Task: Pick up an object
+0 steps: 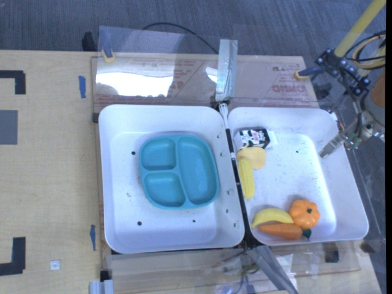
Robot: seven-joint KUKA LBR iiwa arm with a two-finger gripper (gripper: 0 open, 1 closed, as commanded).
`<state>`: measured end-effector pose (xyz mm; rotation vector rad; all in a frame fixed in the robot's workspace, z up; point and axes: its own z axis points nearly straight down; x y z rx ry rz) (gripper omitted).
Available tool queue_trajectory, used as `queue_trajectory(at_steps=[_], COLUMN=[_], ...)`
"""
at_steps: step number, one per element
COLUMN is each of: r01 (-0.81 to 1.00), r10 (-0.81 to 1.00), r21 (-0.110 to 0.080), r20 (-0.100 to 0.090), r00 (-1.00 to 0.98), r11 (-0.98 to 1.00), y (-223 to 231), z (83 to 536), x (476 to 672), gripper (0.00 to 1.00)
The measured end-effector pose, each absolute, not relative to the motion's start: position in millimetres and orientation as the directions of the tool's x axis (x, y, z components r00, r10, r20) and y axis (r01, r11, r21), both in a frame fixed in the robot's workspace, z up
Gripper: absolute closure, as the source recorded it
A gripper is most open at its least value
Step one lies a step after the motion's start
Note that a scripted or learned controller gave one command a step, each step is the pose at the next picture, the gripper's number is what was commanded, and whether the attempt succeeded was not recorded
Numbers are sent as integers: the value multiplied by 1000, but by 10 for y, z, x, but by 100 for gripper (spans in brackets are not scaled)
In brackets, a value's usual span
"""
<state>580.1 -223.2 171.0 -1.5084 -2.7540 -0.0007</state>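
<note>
We look down on a pale wooden bench point(43, 164) marked with black corner brackets and small blue tape strips. Two shallow white bins rest directly on it, side by side and touching: the left bin point(116, 182) and the right bin point(343, 195). Behind them, clear plastic panels point(153, 72) stand along the bench's far edge.

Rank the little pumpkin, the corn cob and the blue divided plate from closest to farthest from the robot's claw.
Measured from the gripper at the right bin's right rim:
1. Orange pumpkin, front of the right bin.
2. Corn cob, along that bin's left wall.
3. Blue divided plate, middle of the left bin.
</note>
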Motion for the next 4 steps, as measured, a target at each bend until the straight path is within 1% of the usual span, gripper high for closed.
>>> queue_trajectory(at_steps=[1, 2, 3, 4], r01=[833, 694, 504, 241], r10=[833, 694, 504, 241], r21=[6, 4, 1, 1], r20=[-7, -9, -3, -9], r00=[-553, -720, -864, -971], r11=[553, 720, 864, 971], y=[-2221, -2230, -2220, -2211], z=[2159, 2274, 2291, 2349], x=[6471, 6438, 6331, 6343], gripper=[100, 100, 100, 100])
